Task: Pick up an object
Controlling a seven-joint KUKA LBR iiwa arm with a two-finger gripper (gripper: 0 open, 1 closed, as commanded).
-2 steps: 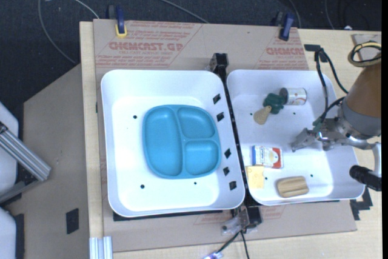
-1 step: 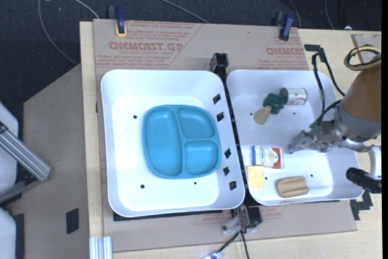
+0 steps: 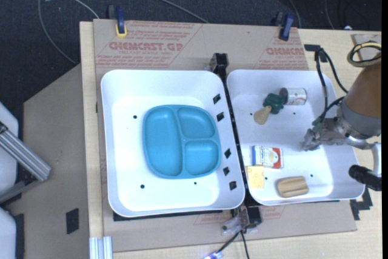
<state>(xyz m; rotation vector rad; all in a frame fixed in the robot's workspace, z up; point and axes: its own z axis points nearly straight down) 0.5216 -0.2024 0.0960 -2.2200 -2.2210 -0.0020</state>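
Hovering low over the right bin (image 3: 245, 85), your gripper (image 3: 315, 139) sits near that bin's right wall, with the grey arm (image 3: 364, 109) and its orange band coming in above it. You can't tell from here how the gripper is set; it's a small dark cluster and nothing shows between its tips. Inside the right bin, toward the back, you've got a green-and-tan brush-like tool (image 3: 271, 106) touching a small silver can (image 3: 296, 95). Toward the bin's front, a red-and-white card packet (image 3: 267, 156) lies flat, with a yellow sticky-note square (image 3: 255, 177) just in front of it and a tan block (image 3: 292, 186) beside that at the front edge. To the left of the right bin, the left bin (image 3: 115, 130) holds a blue divided plate (image 3: 181, 141), sitting flat and about central.
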